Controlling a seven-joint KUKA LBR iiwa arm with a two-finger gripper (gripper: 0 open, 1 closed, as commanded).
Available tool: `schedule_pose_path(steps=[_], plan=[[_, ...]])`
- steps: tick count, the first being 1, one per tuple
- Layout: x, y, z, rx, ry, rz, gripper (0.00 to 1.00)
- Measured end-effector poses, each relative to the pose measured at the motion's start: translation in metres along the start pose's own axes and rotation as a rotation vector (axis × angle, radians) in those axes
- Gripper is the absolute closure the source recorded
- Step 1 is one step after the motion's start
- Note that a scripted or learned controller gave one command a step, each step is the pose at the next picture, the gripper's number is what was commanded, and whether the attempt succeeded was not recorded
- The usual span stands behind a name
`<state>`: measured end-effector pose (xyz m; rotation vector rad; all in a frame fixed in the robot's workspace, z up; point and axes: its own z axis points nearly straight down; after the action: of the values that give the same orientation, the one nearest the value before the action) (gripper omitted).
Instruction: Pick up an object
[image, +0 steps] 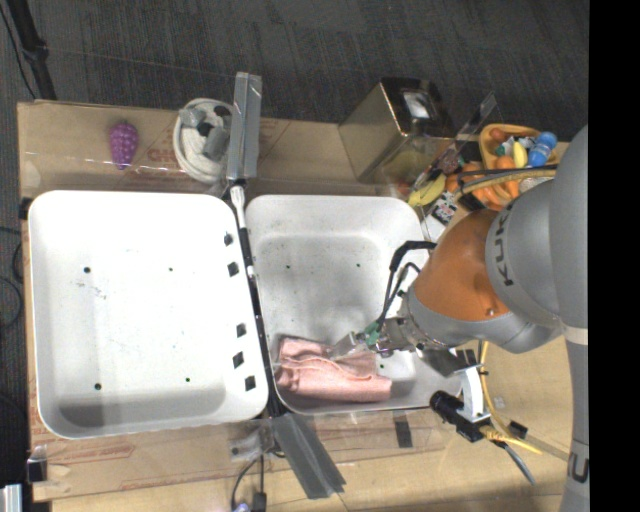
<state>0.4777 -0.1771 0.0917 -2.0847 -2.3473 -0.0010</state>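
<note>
Nearest, worktop edge: a grey bar lies slanted at the front of the worktop, just below the seam between the two bins.
Task's thing: one pink cloth, soft and folded into rumpled layers, paler along its upper fold, lying flat on the floor of the right bin against that bin's near wall.
Cloth count: one; I see no other loose item inside either bin.
Gripper: the gripper sits low in the right bin at the cloth's upper right edge, its tip at or just above the fabric.
Fingers: they point toward the cloth; how far apart they stand, and whether any cloth is between them, I cannot tell at this size.
Arm: one grey arm with an orange band reaches in from the right over the right bin's right side.
Bins: two shallow white bins side by side; the left bin shows a bare floor with a few dark dots.
Far worktop, left: one purple object and, near it, one white coil beside an upright grey post.
Far worktop, right: one brownish box and a cluster of small coloured items, too jumbled to count.
</note>
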Motion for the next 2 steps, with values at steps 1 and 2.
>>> schedule_pose_path(steps=[1,2], plan=[[-0.005,0.035,0.0,-0.001,-0.002,-0.029,0.0],[0.018,0.015,0.001,-0.001,-0.002,-0.075,0.0]])
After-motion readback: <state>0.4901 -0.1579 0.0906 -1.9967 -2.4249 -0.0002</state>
